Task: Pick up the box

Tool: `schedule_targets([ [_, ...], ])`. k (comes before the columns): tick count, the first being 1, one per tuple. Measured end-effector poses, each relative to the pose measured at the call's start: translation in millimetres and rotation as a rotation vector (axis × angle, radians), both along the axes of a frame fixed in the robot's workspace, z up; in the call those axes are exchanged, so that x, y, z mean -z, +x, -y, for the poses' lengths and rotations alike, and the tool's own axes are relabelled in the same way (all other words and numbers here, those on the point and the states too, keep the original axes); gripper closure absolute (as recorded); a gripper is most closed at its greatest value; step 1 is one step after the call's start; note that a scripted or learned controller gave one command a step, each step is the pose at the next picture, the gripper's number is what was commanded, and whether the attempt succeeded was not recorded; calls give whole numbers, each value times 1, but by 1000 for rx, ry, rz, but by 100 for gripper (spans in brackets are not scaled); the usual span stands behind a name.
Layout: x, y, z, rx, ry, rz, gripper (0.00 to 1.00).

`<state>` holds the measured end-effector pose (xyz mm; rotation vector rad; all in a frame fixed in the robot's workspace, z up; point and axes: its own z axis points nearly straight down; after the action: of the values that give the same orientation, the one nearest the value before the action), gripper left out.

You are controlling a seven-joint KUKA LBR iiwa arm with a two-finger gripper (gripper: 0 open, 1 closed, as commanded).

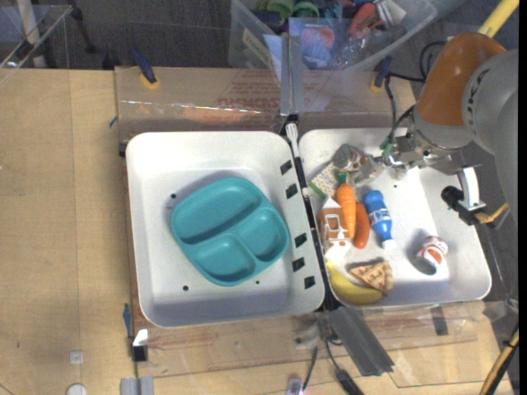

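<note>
Light wooden benchtop (58,220) across the left and bottom. Clear plastic tub (329,15) of colourful bits at top centre, dark, maybe carpeted floor (148,15) behind it. Pretty even lighting.

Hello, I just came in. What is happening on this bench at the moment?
A grey KUKA arm reaches in from the right over the back of the right bin. Its gripper hangs near the bin's far edge, holding nothing that I can see. The small box it should pick up lies by the divider, beside a carrot, a blue bottle, a banana and a pizza slice. The left bin holds a teal divided plate.
</note>
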<state>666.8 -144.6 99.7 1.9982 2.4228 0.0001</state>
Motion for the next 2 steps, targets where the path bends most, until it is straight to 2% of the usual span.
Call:
schedule_targets([
  [2, 0, 0, 0, 0, 0, 0, 0],
])
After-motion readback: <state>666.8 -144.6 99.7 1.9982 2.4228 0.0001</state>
